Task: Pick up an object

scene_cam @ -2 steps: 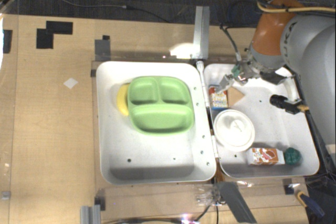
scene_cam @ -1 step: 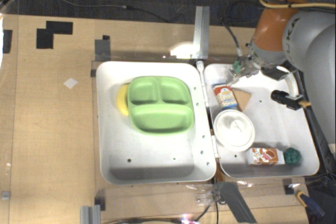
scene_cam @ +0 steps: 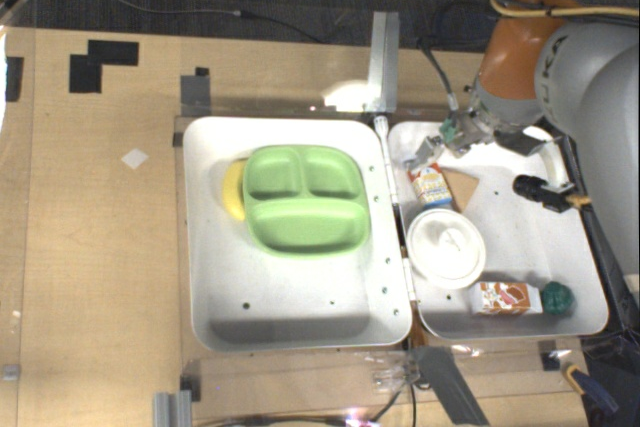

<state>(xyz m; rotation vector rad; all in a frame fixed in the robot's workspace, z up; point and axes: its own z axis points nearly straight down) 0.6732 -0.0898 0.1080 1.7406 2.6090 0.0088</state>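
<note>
The gripper (scene_cam: 441, 142) hangs in a corner of the bin (scene_cam: 560, 250), a small carton (scene_cam: 430, 185) just beside it, likely its target; open or closed, I cannot tell.

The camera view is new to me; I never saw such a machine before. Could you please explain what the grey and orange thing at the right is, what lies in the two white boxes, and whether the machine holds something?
One fixed camera above the bench took this picture, looking down at a slant. The grey and orange thing is a robot arm that reaches in from the right. Its gripper, the part meant to pick things up, hangs over the far end of the right bin.

In that bin lie a small carton close to the gripper, a brown triangular piece, a white round lid, a second carton and a green ball.

The left bin holds a green divided plate, with a yellow thing showing at its left edge.

The picture does not show the gripper holding anything.
</note>
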